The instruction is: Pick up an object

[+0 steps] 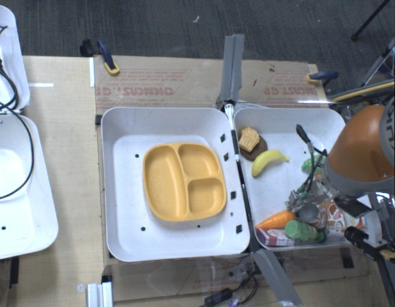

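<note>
camera view shows the end effector (304,200) low in the right bin (274,117), its grip state impossible to tell, poised over clutter near the carrot (275,219), so the descent-to-grasp step seems underway, calling next for closing and lifting.

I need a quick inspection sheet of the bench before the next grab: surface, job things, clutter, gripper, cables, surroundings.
Surface: two white bins side by side, left bin and right bin, on a wooden bench.
Job's things: in the right bin, banana, carrot, cracker, a carton and green pieces crowded at the near right corner.
Clutter: yellow divided plate in the left bin.
Gripper: gripper low over the pile in the right bin; finger state hard to read.
Cables: black cable looping over the white tub at far left.
Surroundings: clamps at the bench's far edge; dark carpet beyond.
</note>
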You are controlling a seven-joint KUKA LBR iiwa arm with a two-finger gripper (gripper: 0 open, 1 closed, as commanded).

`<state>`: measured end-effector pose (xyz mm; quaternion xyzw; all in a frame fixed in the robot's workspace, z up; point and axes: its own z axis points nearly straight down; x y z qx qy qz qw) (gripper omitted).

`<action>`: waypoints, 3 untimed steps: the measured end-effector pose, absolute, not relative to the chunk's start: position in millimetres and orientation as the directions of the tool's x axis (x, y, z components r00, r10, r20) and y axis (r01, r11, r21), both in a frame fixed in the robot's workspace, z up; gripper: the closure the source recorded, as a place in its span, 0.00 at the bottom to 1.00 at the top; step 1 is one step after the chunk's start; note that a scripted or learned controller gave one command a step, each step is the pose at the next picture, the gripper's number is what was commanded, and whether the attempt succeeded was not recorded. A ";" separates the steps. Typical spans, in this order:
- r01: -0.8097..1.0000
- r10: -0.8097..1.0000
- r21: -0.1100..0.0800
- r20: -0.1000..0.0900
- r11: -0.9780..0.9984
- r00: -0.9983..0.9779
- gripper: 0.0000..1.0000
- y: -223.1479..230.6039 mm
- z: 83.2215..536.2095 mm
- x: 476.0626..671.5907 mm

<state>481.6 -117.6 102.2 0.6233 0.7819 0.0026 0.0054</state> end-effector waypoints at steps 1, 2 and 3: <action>0.975 0.975 0.011 -0.006 0.223 -0.223 0.00 -117.8 102.3 481.7; 0.975 0.975 0.011 -0.006 0.220 -0.220 1.00 -118.4 111.0 482.2; 0.975 0.975 0.011 -0.006 0.220 -0.220 0.00 -118.6 110.9 482.1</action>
